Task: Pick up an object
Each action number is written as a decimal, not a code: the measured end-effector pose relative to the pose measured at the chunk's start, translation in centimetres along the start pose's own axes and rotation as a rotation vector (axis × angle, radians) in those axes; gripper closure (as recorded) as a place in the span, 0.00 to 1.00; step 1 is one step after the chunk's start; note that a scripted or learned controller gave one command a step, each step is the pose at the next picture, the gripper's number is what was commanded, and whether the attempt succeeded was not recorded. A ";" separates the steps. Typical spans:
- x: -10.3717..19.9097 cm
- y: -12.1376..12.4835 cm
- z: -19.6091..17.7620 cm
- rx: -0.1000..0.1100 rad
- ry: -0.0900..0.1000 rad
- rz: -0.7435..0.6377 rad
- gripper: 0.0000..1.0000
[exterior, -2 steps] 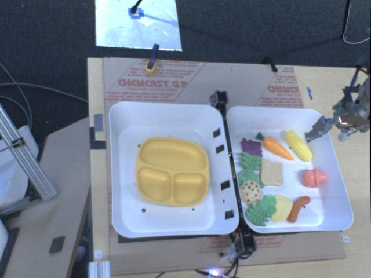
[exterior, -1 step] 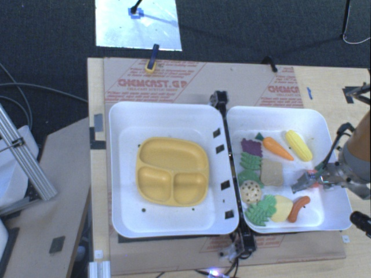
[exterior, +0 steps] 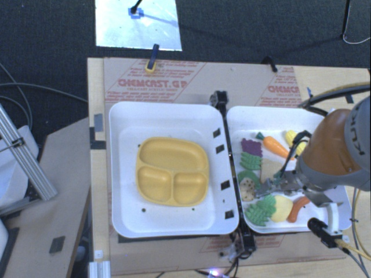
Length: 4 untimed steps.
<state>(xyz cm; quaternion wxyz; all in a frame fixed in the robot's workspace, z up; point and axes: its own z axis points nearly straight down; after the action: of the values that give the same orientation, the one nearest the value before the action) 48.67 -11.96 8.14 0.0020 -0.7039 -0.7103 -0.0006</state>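
The right bin (exterior: 272, 113) holds several toy foods: a purple bunch of grapes (exterior: 251, 146), an orange carrot (exterior: 274, 146), a yellow piece (exterior: 291, 136), a green ridged piece (exterior: 249, 162), a tan spotted piece (exterior: 248, 186), a green leafy piece (exterior: 261, 210), a pale yellow fruit (exterior: 282, 209) and a red sausage (exterior: 297, 208). My gripper (exterior: 270, 185) is low in this bin, among the tan piece, the leafy piece and the yellow fruit. The arm's orange band (exterior: 327, 146) hides the bin's right part.
In the left bin (exterior: 124, 155) lies a yellow divided plate (exterior: 172, 171). A black divider with clips (exterior: 227, 155) runs between the bins. A cardboard sheet (exterior: 174, 80) lies under both. Cables (exterior: 324, 97) hang near the arm.
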 end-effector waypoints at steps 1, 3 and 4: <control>3.2 0.1 -0.4 -0.006 -0.011 0.007 0.00; 3.3 0.1 -1.3 -0.006 -0.005 0.008 0.00; 3.4 0.3 -2.4 -0.008 -0.005 0.007 1.00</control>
<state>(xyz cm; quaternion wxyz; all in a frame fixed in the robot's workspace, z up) 48.90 -8.62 10.54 -0.0026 -0.7065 -0.7077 -0.0019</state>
